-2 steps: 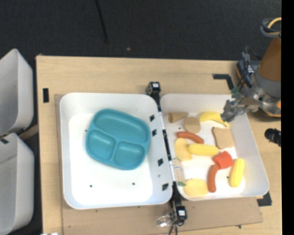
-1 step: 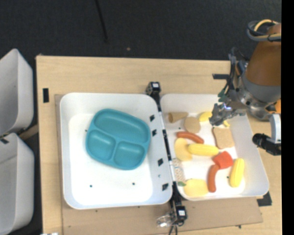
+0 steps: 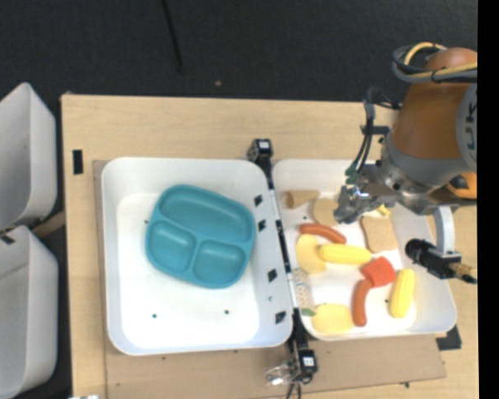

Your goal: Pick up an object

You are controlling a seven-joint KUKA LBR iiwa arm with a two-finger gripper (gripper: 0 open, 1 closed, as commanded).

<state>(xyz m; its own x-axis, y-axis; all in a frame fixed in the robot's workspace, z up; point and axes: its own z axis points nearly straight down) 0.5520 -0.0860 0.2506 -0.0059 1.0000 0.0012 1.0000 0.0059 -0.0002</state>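
Camera view looks down at a slant on a wooden bench [image 3: 183,127] bearing two shallow white bins side by side. Taking the right bin [image 3: 437,327] as the landmark: the left bin [image 3: 129,322] touches it along their shared wall, and a blue divided plate [image 3: 201,235] lies in that left bin, well apart from the right bin's contents. Inside the right bin lies a heap of toy food. A red sausage [image 3: 323,233] sits near the middle, with a yellow banana [image 3: 343,255] just beside and below it. A pale yellow piece [image 3: 309,256] rests by the wall shared with the other bin. An orange-red block [image 3: 379,271] lies toward the centre, a second red sausage [image 3: 360,302] below it, and a yellow corn cob [image 3: 402,293] toward the bin's far right. Another pale yellow piece [image 3: 333,317] sits at the near corner, a tan slice of bread [image 3: 381,234] lies toward the upper right, and a small brown piece [image 3: 298,199] rests near the upper left corner. The grey arm with its orange band reaches over the right bin's upper right side, and the gripper [image 3: 349,209] hangs low above the upper middle of this bin, just above the red sausage; I cannot tell how it stands, and nothing is seen held in it.
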